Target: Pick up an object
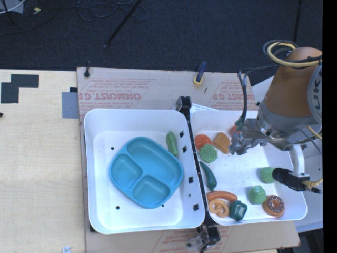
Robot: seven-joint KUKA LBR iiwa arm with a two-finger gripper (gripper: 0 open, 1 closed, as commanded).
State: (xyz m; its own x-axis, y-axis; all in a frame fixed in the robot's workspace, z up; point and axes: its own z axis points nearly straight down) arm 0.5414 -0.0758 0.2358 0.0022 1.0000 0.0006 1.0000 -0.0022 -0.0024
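Orange-tan toy bread (221, 142) lies in the right bin (295, 215), just left of the tool (238, 144); tool state cannot be determined. A green ridged toy (208, 153) sits beside it. The left bin (97, 194) holds 1 blue divided plate (145, 172).

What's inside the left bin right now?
The left bin holds a blue divided plate with three compartments, and a small green pickle-like piece by its right wall. Whatever lies beneath the plate is covered.
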